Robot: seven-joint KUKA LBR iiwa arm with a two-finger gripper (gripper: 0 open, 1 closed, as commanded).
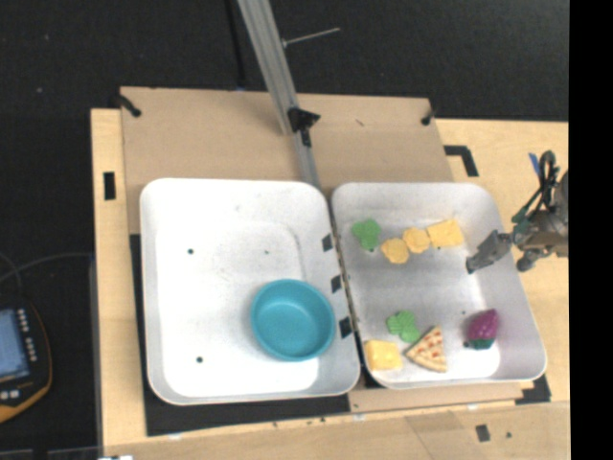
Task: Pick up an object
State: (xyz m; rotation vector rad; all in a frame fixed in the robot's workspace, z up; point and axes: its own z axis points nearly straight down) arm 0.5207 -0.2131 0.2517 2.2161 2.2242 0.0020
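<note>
Gripper [505, 254] at right bin [450, 197] right edge, fingers spread, holding nothing. Nearest object, purple toy [482, 327], lies below it by bin wall; risk: finger hits wall, toy slips away

Beside the smooth, glossy blue plastic bowl [291, 319], both white bins [192, 218] look matt, scuffed plastic on a pale wooden bench [383, 137].

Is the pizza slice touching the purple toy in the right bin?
Apart. The camera view shows bare white bin floor between the pizza slice and the purple toy.
</note>
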